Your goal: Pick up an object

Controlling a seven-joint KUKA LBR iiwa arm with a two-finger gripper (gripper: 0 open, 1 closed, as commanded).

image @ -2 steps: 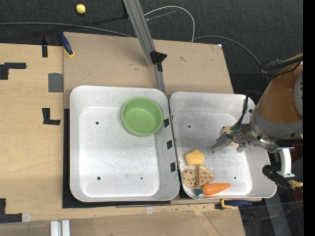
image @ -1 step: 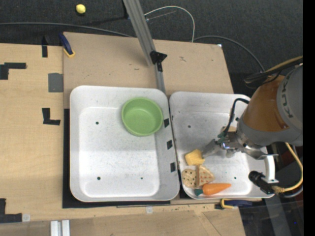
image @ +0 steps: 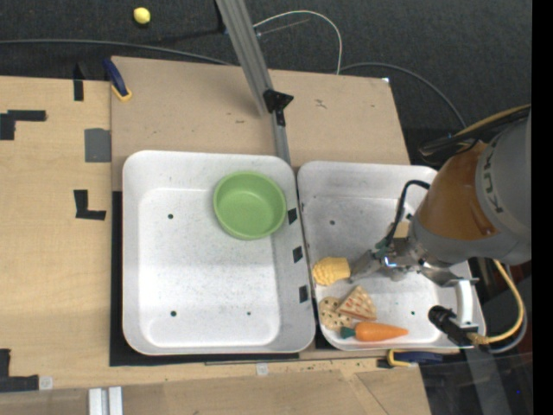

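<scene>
Arm point(image: 471, 206) hides gripper point(image: 356, 268) fingers beside corn point(image: 330, 271).

Robotics lab, taped bench point(image: 52, 232), white bins point(image: 138, 258) (trailing cables point(image: 380, 72))

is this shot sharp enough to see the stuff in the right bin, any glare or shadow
Camera view: lighting even and soft, no strong glare on the white bins; the green bowl is crisp; the yellow corn, cracker and carrot are small but readable; the hand is slightly soft, shaded under the arm.

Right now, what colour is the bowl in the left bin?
Light green bowl, clearest in the camera view.
</scene>
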